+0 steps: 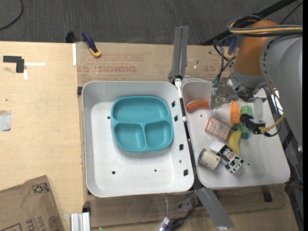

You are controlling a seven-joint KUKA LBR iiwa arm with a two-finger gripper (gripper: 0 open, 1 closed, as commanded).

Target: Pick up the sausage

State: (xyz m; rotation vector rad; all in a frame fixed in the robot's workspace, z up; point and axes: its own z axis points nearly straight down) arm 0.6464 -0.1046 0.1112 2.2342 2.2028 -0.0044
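The sausage, a short orange-red piece, lies at the far left of the right bin, close to the divider. My gripper hangs low over the bin, just to the right of the sausage's right end. The grey arm with its orange band reaches in from the upper right and hides the bin's back corner. Nothing shows as lifted off the bin floor.
Right bin: an orange carrot, a green piece, a yellow banana, a pink packet, a small can and a black-and-white carton. A teal divided plate sits in the left bin.
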